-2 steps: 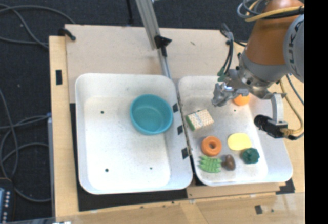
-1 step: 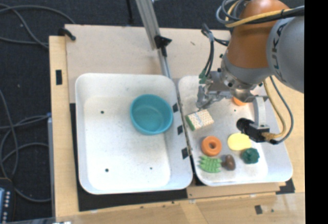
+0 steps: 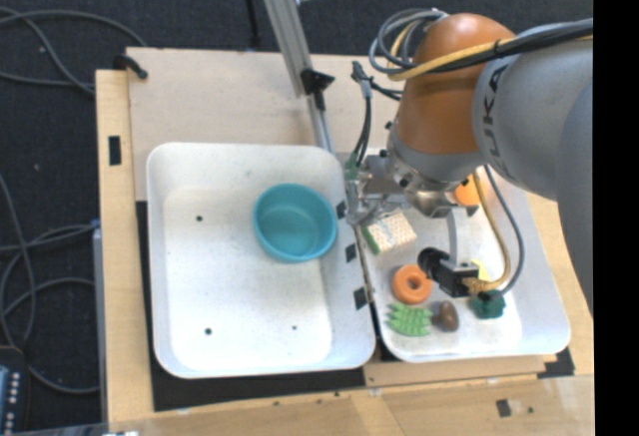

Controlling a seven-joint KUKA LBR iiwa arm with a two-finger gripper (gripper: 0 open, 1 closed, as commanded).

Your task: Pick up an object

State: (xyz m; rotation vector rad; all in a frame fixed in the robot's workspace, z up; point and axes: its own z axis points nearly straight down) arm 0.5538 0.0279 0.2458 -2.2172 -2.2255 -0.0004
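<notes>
Nearest the camera, along the front rim of the right bin (image 3: 539,339), lie a green leafy toy (image 3: 409,321), a small brown lump (image 3: 445,316) touching its right side, and a dark green piece (image 3: 488,304) a little further right. Just behind the leafy toy sits an orange ring (image 3: 410,284). Further back in the same bin, close to the wall shared with the left bin (image 3: 180,344), lies a pale block with a green edge (image 3: 387,232), tilted. The gripper (image 3: 371,193) hangs directly above and behind this block, over the right bin's left side; whether it touches the block, or is spread or closed, cannot be told from this angle. An orange object (image 3: 465,192) peeks out from behind the grey arm (image 3: 529,125). In the left bin, a blue bowl (image 3: 294,221) stands upright toward the back right. Both bins rest on a pale wooden worktop (image 3: 210,95), and a metal post (image 3: 283,10) rises from its far side.
</notes>
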